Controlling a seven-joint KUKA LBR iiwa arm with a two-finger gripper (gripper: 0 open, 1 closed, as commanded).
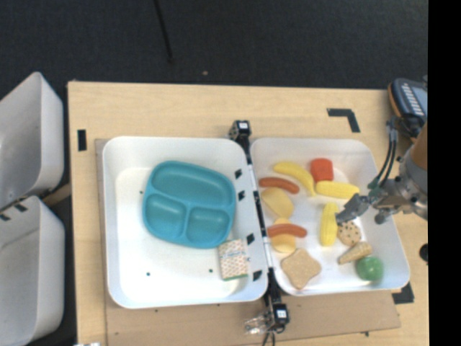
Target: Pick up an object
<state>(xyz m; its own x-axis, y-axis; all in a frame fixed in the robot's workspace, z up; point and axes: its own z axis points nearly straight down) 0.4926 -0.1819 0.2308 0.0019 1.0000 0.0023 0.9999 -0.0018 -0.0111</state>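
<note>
Smooth glossy plastic teal tray (189, 205), matt white bins (122, 280), pale wooden bench (180, 107), grey metal gripper (354, 209)

Pale wooden bench (180, 110) on dark carpeted floor (216, 27), white furniture (25, 143) beside it.

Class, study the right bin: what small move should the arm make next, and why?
Probably lower the pincer straight down onto the round speckled cookie. The pincer sits just above it in the right bin, nothing shows between its tips, and the corn cob lies close beside.
</note>
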